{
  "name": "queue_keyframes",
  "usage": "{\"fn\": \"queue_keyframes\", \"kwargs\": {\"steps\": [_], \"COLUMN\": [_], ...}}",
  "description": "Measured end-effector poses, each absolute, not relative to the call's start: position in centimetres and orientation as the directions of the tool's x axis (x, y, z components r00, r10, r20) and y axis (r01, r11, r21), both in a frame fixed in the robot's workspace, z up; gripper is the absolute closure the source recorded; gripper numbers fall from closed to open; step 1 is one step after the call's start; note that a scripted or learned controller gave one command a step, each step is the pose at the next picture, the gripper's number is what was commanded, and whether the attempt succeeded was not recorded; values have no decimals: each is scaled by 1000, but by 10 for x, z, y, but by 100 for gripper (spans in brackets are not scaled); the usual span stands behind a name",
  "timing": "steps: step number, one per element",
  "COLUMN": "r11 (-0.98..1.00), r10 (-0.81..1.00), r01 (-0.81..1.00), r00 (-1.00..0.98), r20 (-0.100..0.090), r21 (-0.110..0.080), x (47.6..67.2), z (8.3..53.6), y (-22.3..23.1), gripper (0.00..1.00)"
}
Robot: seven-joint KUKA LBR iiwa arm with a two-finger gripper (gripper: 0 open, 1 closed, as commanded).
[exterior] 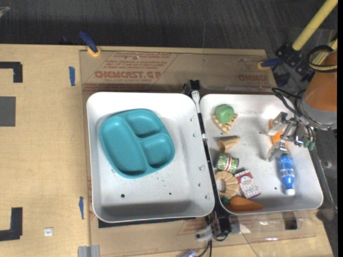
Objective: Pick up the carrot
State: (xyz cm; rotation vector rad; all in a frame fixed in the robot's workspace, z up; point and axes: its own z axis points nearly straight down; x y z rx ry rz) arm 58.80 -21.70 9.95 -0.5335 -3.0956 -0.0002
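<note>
Carrot (pixel 247 203) lies on its side at the near edge of the right bin (pixel 308 199), touching a small red-and-white carton (pixel 247 184) just behind it. Gripper (pixel 281 138) hangs well apart from it, over the bin's far right part, above a blue bottle (pixel 286 174); whether it is wide or narrow cannot be told. Left bin (pixel 96 197) on the tabletop (pixel 37 159) holds a teal tray (pixel 136 141).

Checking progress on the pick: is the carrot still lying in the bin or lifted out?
Lying in the bin. The carrot rests on the right bin's floor at its near edge, apart from the end effector.
</note>
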Motion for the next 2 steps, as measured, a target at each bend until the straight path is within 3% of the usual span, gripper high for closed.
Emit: {"fn": "queue_keyframes", "kwargs": {"steps": [1, 2], "r11": [943, 943], "r10": [332, 332], "r01": [332, 332], "r00": [-943, -943], "r20": [-15, -14], "r21": [3, 3], "x": [593, 593], "z": [115, 114], "y": [-216, -215], "gripper": [100, 0]}}
